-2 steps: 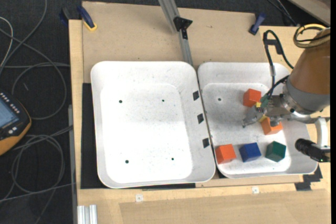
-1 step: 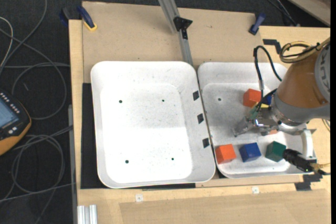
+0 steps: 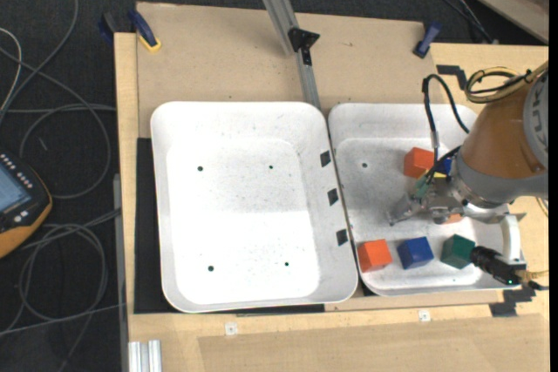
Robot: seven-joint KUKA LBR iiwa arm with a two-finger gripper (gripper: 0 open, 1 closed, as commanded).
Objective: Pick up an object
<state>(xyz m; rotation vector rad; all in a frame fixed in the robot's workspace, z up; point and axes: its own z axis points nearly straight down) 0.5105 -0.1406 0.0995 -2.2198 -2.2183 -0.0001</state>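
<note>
Several small blocks lie in the right bin [image 3: 353,144]. An orange block [image 3: 418,161] sits near the bin's middle, just above my gripper [image 3: 420,206]. Along the bin's near edge stand another orange block [image 3: 375,253], a blue block [image 3: 415,252] and a green block [image 3: 457,251] in a row. My gripper hangs low over the bin floor between the upper orange block and that row, and I see no block in it. The arm's orange band [image 3: 506,135] and grey wrist cover the bin's right part.
The left bin [image 3: 174,126] lies beside the right one, with black clips [image 3: 331,196] along the shared rims. A slanted metal pole [image 3: 279,4] rises from the bench behind the bins. Blue clamps [image 3: 146,30] sit at the bench's far corners. Cables trail over the floor at left.
</note>
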